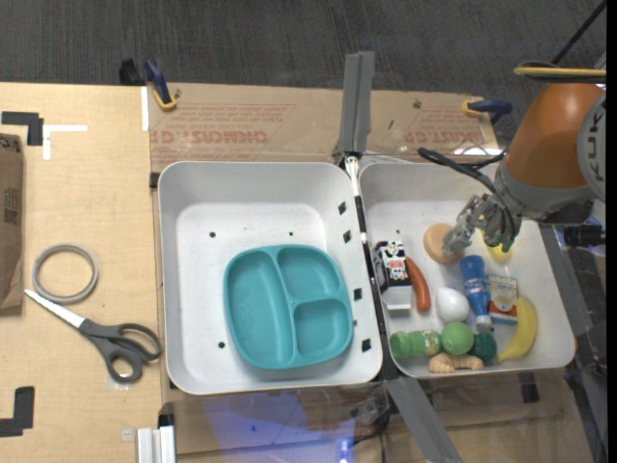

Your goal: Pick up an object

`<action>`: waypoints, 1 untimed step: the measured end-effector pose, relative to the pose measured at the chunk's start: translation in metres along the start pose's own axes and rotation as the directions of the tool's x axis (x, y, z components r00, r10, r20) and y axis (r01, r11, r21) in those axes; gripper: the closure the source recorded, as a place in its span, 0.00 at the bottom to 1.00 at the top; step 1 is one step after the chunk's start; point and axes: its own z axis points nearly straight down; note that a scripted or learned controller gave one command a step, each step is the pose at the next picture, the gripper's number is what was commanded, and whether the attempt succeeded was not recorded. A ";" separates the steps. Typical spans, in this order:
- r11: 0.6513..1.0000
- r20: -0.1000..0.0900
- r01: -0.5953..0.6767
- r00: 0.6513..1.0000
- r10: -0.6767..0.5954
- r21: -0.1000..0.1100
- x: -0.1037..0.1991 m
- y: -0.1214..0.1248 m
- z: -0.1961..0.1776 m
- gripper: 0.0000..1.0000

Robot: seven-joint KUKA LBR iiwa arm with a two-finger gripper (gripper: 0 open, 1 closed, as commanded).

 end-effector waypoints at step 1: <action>0.986 -0.024 -0.166 0.986 0.167 0.010 0.017 0.030 0.019 1.00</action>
